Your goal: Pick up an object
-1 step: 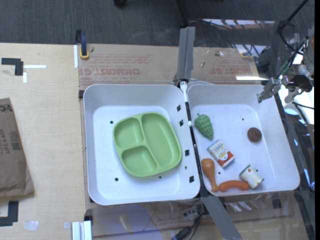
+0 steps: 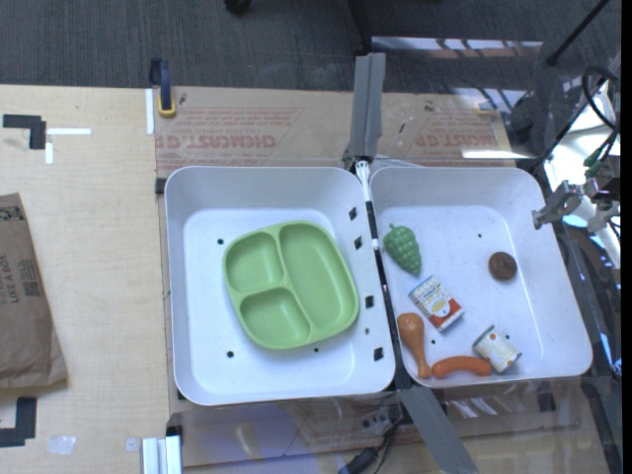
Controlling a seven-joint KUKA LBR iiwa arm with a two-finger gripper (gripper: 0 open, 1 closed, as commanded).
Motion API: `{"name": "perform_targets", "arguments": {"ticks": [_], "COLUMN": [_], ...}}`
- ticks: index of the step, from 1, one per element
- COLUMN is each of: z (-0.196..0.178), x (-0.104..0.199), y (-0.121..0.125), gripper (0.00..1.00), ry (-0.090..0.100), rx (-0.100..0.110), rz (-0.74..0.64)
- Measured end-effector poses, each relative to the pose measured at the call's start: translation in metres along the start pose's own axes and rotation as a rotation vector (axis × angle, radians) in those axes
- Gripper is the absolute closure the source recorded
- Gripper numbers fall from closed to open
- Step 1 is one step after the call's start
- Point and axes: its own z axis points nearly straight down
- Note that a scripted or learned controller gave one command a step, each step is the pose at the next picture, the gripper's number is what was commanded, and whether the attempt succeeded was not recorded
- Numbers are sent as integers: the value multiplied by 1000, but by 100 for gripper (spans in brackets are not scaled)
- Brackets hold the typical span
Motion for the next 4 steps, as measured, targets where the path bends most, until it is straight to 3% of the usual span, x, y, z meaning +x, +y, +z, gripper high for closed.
{"name": "perform_targets", "arguments": {"ticks": [1, 2, 3, 4], "z": [117, 130, 135, 139], "x": [-2, 3, -13, -10], "y": [-41, -22, 17, 51], "gripper": [0, 0, 0, 0], "ry": [1, 1, 0, -1], "rx": [1, -2, -3, -3], "rz": [85, -339, -287, -181]}}
